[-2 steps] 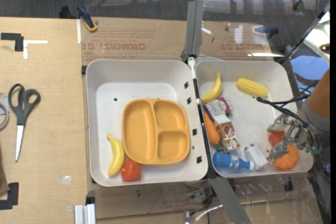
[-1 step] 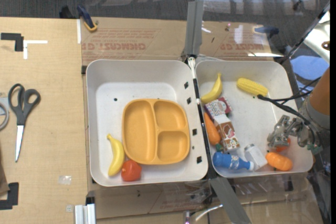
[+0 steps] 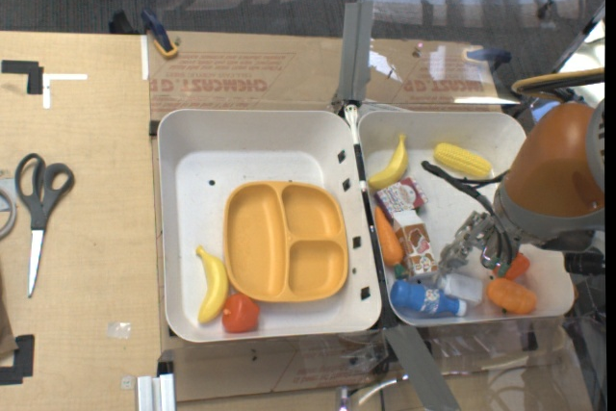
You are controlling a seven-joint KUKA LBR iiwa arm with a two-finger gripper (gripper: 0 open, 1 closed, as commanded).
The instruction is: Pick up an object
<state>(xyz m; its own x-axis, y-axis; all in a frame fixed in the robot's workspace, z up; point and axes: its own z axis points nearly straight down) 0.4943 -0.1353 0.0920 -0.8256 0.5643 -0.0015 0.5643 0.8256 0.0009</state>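
My gripper (image 3: 452,263) hangs low in the right bin (image 3: 433,115), near its front, at the end of the grey and orange arm (image 3: 553,173). It points down and to the left, just above a blue bottle (image 3: 422,301) with a clear end, and beside a brown snack box (image 3: 416,244). An orange toy (image 3: 510,295) and a small red piece (image 3: 520,265) lie just right of it. The same bin holds a carrot (image 3: 388,239), a red-and-white packet (image 3: 401,198), a banana (image 3: 390,166) and a corn cob (image 3: 462,160).
The left bin (image 3: 250,116) holds a yellow divided plate (image 3: 286,241), a second banana (image 3: 213,284) and a red tomato (image 3: 240,313). Scissors (image 3: 40,207) lie on the wooden bench at far left. A black curved piece (image 3: 457,180) lies under the corn.
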